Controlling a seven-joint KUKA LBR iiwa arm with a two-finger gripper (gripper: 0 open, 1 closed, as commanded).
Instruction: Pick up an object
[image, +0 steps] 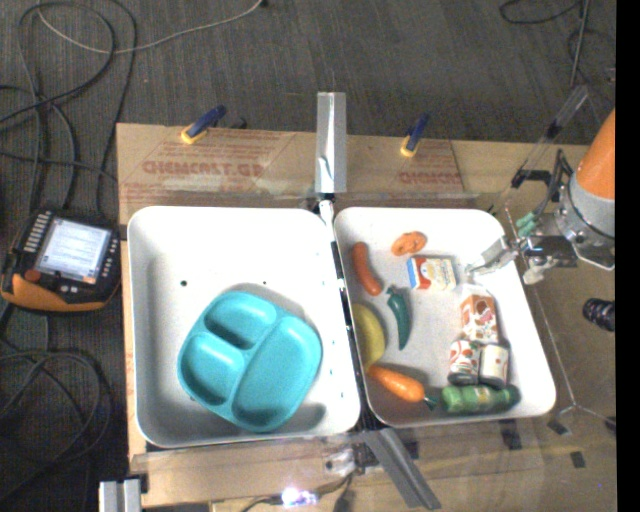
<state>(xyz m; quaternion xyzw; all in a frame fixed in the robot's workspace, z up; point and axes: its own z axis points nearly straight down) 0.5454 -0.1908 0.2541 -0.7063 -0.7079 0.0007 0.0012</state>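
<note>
The right bin (520, 300) holds several toy foods: an orange round piece (408, 242), a red sausage (366, 268), a small white and orange carton (432, 272), a green pepper (400, 315), a yellow banana (370, 333), a carrot (398, 383), a red patterned packet (479, 317), two small cans (476, 362) and a green bottle (478, 398). My gripper (497, 255) hangs over the bin's upper right part, just right of the carton and above the packet. Nothing shows in its grasp.
The left bin (160, 250) bears a teal divided plate (252, 357). A metal post (330, 145) stands behind the seam between the bins. Two clamps (203, 123) (415, 133) grip the cardboard backing. A teach pendant (60, 255) and cables lie on the floor at left.
</note>
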